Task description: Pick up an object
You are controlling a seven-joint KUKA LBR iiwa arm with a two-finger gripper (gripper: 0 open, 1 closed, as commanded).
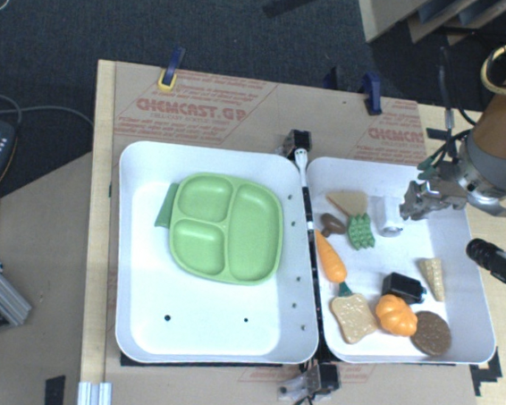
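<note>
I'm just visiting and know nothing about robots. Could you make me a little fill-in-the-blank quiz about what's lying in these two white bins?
1. The green divided plate lies in the ____ bin.
2. The carrot is coloured ____.
3. The plate has ____ compartments.
4. The gripper hangs over the ____ bin.

Missing words: left; orange; three; right

- A bench [107, 227] topped with brown board (red print runs along its far edge) fills the middle of the view.
- Two shallow white bins sit on it side by side, touching at the centre.
- The left bin [133, 319] lies nearer the bench's left edge.
- The right bin [476, 301] reaches almost to the right edge.
- Two clamps, one yellow [169, 73] and one blue [371, 93], grip the far edge.
</note>
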